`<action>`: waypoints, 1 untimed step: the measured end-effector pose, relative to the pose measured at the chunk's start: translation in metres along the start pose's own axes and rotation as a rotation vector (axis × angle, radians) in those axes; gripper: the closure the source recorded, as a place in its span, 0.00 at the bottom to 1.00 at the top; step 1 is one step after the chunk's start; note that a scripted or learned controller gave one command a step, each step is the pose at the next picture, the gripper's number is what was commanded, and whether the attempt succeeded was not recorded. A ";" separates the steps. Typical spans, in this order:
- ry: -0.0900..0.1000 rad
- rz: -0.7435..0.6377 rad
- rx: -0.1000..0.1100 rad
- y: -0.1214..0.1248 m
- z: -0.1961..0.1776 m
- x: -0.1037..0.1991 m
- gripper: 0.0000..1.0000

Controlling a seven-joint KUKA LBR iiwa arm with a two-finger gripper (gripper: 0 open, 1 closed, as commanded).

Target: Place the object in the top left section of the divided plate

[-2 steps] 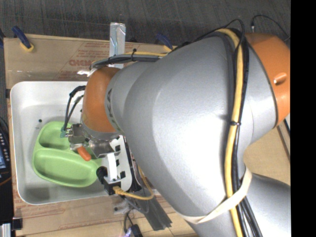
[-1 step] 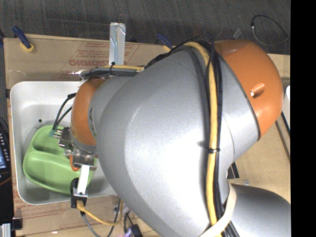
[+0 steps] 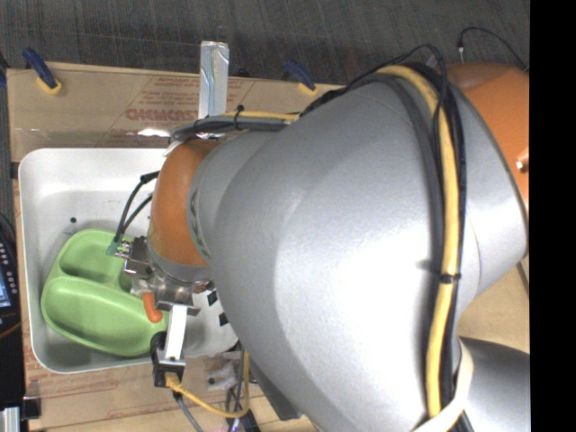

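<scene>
Camera view, entries for your check:

1. Grey arm with orange wrist band. It reaches in from the right and covers most of the surface, hiding whatever lies right of the plate.
2. Claw. It sits low at the plate's right edge, beside the join of the two visible sections. You cannot tell from this angle whether it is wide, narrow or holding anything.
3. Light green plastic divided plate. It lies in the lower left of the shallow white plastic bin. Two rounded sections show, one above the other, and both look bare where visible.
4. Small orange piece. It is just below the claw, at the right rim of the lower section. This is probably the task's object, but it is too small to name. You cannot tell whether it is gripped or resting.
5. Brown cardboard sheet. It lies under the bin.

Status, by judgement: the placement is not yet done. The upper left section holds nothing visible. What remains is to bring the piece over that section, release it, and withdraw.
</scene>
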State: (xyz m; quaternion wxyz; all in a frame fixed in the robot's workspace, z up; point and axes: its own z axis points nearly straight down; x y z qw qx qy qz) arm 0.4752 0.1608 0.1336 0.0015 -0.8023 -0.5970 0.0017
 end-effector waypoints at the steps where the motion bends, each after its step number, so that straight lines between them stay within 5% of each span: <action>1: 0.003 -0.304 -0.010 0.050 0.028 0.033 1.00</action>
